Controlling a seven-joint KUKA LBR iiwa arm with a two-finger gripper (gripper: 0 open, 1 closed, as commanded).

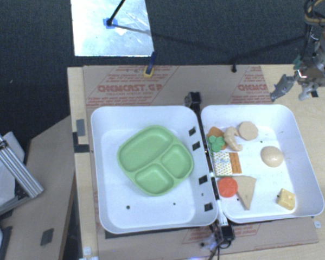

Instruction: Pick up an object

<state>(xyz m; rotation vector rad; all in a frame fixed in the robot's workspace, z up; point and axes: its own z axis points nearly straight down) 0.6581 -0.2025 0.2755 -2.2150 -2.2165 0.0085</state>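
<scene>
Overhead: the claw (pixel 297 87) hangs beyond the right bin's (pixel 301 126) far corner, its two fingers apart and nothing between them.
Targets: toy foods lie below and to its left — round biscuit (pixel 248 130), pale egg (pixel 272 156), yellow cheese cube (pixel 285 199), orange disc (pixel 227 187), tan wedge (pixel 246 189).
Risk: near the divider (pixel 206 151) the pieces touch, so a descent there may nudge neighbours or close on two.
Rim: the cube sits close to the wall; a finger could strike it.
Room: the egg seems best isolated, though its curve may slip.
Left bin: the green plate (pixel 155 159) lies well apart.
</scene>
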